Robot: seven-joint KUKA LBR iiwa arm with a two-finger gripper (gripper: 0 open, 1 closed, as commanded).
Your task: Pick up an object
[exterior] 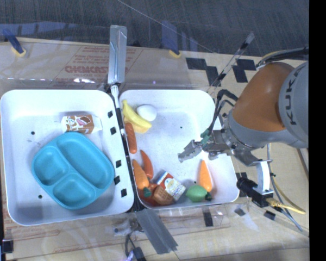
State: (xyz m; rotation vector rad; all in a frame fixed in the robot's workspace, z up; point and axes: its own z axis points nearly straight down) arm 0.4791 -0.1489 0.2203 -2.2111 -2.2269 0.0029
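Note:
My gripper (197, 150) hangs open over the right bin (174, 99), with nothing between its fingers. An orange carrot (205, 175) lies just below it by the bin's right wall. A green round fruit (196, 193) and a printed snack packet (171, 188) rest in the front corner. Along the bin's left wall lie a yellow banana (135, 118), a white egg (147, 112), a long orange sausage-like piece (131, 137) and two more carrots (146, 165) (138, 177).
The left bin (22, 107) holds a blue divided plate (73, 169) and a small brown carton (79, 123). A metal divider (117, 53) runs between the bins. The arm's orange band (261, 99) sits over the right bin's right edge.

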